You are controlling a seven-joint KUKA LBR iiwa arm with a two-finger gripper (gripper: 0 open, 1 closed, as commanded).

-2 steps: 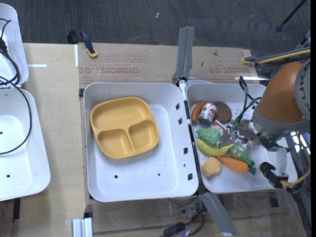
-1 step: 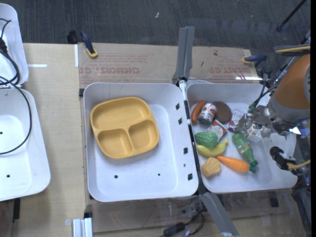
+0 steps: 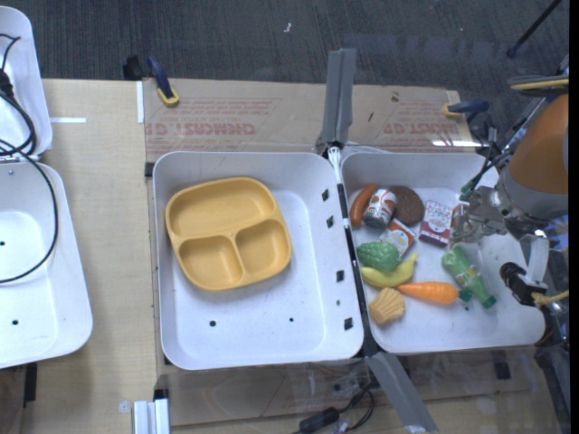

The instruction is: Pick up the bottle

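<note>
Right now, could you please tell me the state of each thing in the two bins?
Green bottle: lying on its side, right bin.
Yellow tray: flat, upright, left bin.
Carrot: lying flat beside the bottle.
Can: tipped on its side.
Banana: lying under the green vegetable.

green bottle (image 3: pixel 467 276), yellow tray (image 3: pixel 228 232), orange carrot (image 3: pixel 430 291), white bins (image 3: pixel 181 333), yellow banana (image 3: pixel 391 276)
</note>
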